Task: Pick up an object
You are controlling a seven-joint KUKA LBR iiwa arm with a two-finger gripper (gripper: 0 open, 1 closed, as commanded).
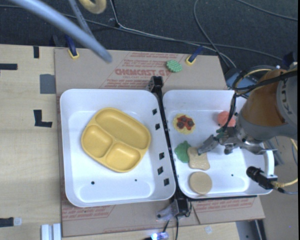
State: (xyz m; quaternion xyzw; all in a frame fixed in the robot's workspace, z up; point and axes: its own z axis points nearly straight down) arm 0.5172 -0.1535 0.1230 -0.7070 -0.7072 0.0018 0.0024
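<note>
The right bin holds several small toy foods. There is a round pizza-like piece, a green leafy piece, a tan bread-shaped piece, a round beige cookie and a pink-orange piece. My gripper reaches in from the right and sits low in this bin. Its tip is just above and to the right of the tan piece, close to the green one. Nothing is visibly held in it.
In the left bin lies a yellow divided plate. A green textured piece rests on the cardboard behind the bins. Cables run along the divider and over the dark floor at the back.
</note>
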